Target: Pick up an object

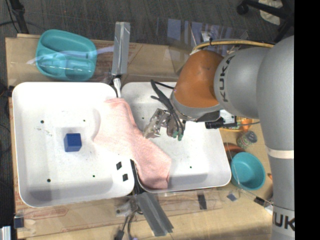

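The big grey arm (250, 79) comes in from the right side and bends down over the right bin (210, 176). Its gripper (161, 124) hangs low near the middle of the frame, right at the upper edge of a pink cloth (140, 144). I cannot tell from here how the tool is set, because it looks like a shiny tangle from above, and I see nothing held in it. The cloth is draped over the wall where the two bins meet, partly in each bin, with most of it in the right one. It looks soft and floppy and light, so I think it would bunch up and sag when lifted; a pinch on a raised fold near the tool seems the best spot. A small blue cube (73, 142) sits alone in the left bin (30, 194), well apart from the cloth. It looks hard and light, with flat sides good for squeezing, and has lots of open floor around it. The bin walls and the middle ridge under the cloth are the edges to watch.
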Controlling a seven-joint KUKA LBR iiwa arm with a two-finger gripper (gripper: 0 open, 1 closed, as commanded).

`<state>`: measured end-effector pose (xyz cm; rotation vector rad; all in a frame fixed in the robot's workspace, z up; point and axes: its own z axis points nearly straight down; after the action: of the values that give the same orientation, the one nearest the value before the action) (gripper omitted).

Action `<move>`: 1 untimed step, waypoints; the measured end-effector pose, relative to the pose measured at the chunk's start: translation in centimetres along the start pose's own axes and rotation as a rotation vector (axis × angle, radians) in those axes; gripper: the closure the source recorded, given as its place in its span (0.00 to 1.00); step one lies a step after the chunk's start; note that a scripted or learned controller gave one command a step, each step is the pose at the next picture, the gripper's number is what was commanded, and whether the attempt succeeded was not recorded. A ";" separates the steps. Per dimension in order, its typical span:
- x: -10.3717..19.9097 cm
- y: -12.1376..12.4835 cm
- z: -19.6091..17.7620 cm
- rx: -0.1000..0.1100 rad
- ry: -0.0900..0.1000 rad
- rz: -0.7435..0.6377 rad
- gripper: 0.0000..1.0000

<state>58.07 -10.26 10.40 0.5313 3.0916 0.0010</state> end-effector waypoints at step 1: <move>-4.5 1.8 -1.2 0.001 0.000 0.216 1.00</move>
<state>62.90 -10.12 11.65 0.8613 3.0168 0.0003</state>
